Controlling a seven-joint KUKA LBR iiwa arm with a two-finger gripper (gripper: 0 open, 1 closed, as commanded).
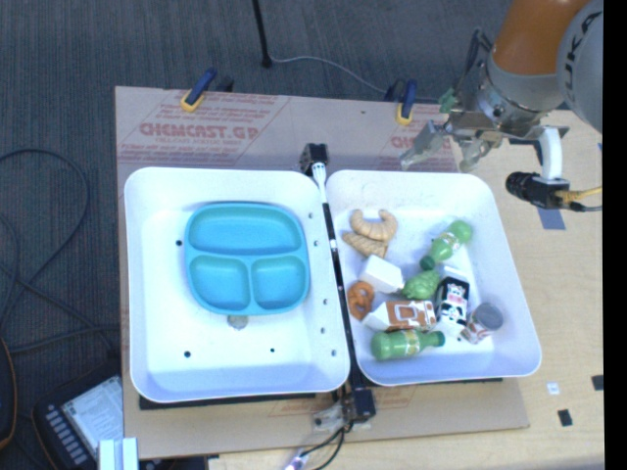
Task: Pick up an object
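Bottle [407,342] lying flat, long axis left-right, cap right

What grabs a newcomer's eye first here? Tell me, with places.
The blue divided tray lying alone in the left bin stands out first. Next comes the jumble of small toys in the right bin, among them a croissant and green bottles. The pincer hangs above that bin's far rim.

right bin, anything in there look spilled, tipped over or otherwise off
Nothing spilled or broken. The right bin holds a loose jumble: two green bottles lie on their sides and a croissant sits beside a white block. The gripper hangs above the bin's far rim, with nothing between its fingers.
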